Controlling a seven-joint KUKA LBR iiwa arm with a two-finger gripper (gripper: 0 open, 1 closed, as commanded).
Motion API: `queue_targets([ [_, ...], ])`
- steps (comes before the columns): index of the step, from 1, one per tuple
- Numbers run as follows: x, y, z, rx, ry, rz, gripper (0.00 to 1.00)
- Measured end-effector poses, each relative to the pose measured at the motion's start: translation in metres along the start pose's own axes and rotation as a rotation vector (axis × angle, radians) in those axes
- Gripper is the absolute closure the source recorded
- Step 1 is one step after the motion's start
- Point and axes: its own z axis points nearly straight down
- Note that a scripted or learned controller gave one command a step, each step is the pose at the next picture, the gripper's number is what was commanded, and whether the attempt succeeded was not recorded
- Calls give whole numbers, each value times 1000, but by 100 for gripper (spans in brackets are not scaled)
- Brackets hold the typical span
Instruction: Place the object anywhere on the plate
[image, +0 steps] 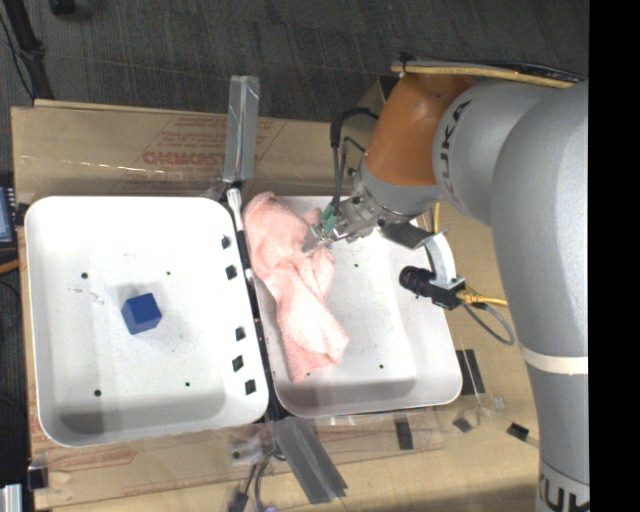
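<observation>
Tabletop (90, 140): brown board under both bins, with dark tape strips at its near edge.

Left bin (60, 400): white and shallow; a small blue cube (141, 312) sits left of its middle, well apart from the arm.

Right bin (400, 340): white, touching the left bin along the divider; its right half is bare.

Pink cloth (295, 290): a crumpled, elongated piece lying in the right bin along its left wall. Its long axis runs from the near middle of the bin up to the far left corner. I take this for the object to be placed, though that is a judgement.

Plate: I cannot make out one; no separate dish is distinguishable from the white bins.

Hand (335, 228): low over the far end of the cloth, at the bin's far side, seemingly touching the fabric's upper fold. Whether it is open, closed or gripping is not clear from this angle.

Key relation: the cloth's bulk lies toward the near side and slightly left of the hand, so any lift would start from its far end.

Arm (480, 150): grey with an orange band, reaching in from the right.
</observation>
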Motion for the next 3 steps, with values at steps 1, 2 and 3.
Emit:
queue_targets([
  [1, 1, 1, -39, 1, 0, -7, 100],
  [2, 45, 22, -32, 1, 1, -412, 100],
  [3, 93, 36, -26, 1, 0, -816, 100],
])
